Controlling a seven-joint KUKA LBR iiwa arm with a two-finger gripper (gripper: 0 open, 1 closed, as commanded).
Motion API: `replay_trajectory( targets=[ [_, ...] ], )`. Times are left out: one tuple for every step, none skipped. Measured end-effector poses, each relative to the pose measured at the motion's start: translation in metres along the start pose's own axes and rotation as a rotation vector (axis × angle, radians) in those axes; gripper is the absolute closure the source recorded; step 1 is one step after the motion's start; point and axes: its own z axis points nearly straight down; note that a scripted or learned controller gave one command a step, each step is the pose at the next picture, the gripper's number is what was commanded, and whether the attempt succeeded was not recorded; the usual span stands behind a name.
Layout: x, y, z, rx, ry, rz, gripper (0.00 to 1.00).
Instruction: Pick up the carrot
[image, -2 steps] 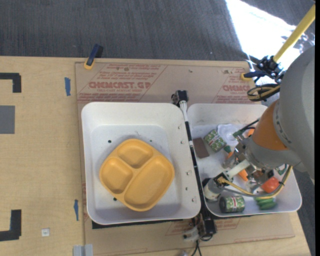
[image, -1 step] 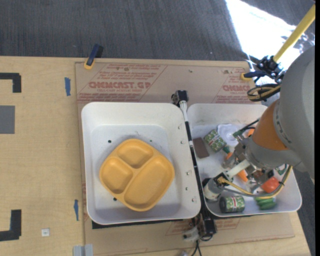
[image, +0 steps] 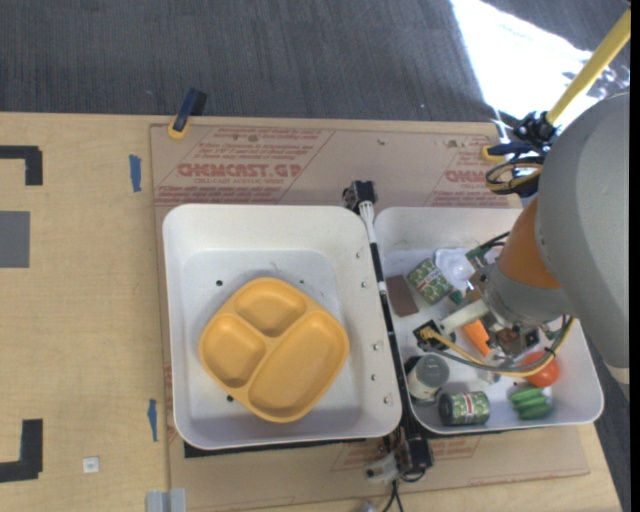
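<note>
The carrot (image: 477, 334) shows as a small orange piece in the middle of the right bin (image: 590, 405), partly covered by the gripper and its cables. My gripper (image: 487, 328) hangs low over the bin, right at the carrot, below the arm's orange band (image: 520, 258). The wrist hides how the carrot sits against the gripper, so I cannot tell whether it is held.
Around the carrot in the right bin lie a green-labelled can (image: 431, 281), a grey-topped can (image: 430, 372), a green can on its side (image: 465, 405), a green vegetable (image: 530, 402) and an orange-red round fruit (image: 542, 373). The left bin (image: 190, 240) holds a yellow divided plate (image: 273, 347).
</note>
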Motion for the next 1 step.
replay_trajectory(
  targets=[
    [-0.0401,-0.0156,0.0001,0.002,0.0,0.148,0.0]
  ],
)
